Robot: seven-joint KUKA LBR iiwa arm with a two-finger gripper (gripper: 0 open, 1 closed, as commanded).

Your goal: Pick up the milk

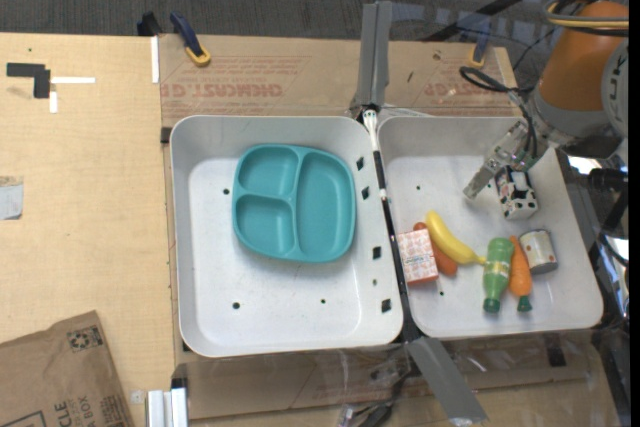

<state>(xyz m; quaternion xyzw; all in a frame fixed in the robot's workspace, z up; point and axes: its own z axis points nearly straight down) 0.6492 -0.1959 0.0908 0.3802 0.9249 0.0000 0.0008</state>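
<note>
the gripper (488, 183) hangs over the far half of the right bin (560, 320), toward its right side; whether it is parted or closed cannot be told at this slant, and no object is seen in its hold; the milk (418, 257), judged to be the small red and white carton, lies in the same bin against the left wall, just beside the divider between the bins; from the gripper it therefore lies to the left and toward the near rim, well apart; its long axis runs roughly far to near, almost parallel to the wall; the banana (452, 237) lies slantwise at the carton's right flank, touching or nearly so, with a small orange-red item under it that cannot be identified; the green bottle (494, 275) and carrot (520, 275) stand further right, clear of the carton; the far end of the carton has open floor; judgement: the wall on one side and the banana on the other leave little room across the carton.
</note>
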